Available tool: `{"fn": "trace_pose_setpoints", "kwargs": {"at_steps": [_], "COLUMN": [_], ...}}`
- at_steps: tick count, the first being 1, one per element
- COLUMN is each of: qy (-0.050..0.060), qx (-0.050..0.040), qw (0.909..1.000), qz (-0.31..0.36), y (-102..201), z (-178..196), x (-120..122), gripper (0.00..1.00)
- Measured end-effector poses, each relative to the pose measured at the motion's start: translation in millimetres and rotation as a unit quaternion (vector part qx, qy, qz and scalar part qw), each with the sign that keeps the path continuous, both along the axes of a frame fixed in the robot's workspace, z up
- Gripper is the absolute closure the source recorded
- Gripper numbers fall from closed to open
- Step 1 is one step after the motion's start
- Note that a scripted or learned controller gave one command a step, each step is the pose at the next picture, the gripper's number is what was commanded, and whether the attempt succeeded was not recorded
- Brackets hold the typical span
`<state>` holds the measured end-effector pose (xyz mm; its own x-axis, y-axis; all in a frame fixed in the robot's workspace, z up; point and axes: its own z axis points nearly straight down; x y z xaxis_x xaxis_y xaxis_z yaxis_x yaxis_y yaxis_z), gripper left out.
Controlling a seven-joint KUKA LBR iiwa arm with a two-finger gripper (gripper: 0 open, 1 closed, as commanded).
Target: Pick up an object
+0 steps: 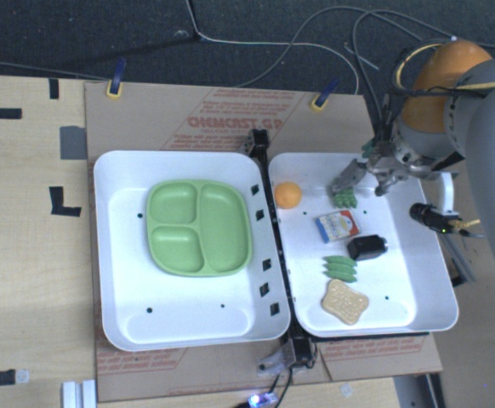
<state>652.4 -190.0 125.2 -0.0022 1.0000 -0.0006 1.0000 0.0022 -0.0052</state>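
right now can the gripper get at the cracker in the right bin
Probably yes. The cracker lies flat and uncovered near the bin's front, apart from the green pods; the gripper hovers over the bin's back.

Divided plate (200,226) in left bin (120,313); snacks perhaps right.

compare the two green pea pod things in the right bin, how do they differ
The upper green piece lies near the bin's back, right under the gripper; the lower green piece lies further forward, apart from the gripper, just above the cracker. The upper one looks shorter and bunched, the lower one longer and stretched sideways. Both are the same green and rest in the right bin.
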Motion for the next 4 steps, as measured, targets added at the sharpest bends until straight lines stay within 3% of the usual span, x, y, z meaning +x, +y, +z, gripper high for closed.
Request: {"fn": "trace_pose_setpoints", "kwargs": {"at_steps": [1,3,4], "qy": [-0.002,-0.005,-0.003], "qx": [-0.0006,-0.0003,0.0003], "qw": [1.0,1.0,1.0], "qz": [0.001,0.0,0.0], "y": [0.1,9.0,9.5], "z": [13.1,118.2,138.5], "x": [1.3,8.1,8.5], "gripper": [1.0,1.0,1.0]}}
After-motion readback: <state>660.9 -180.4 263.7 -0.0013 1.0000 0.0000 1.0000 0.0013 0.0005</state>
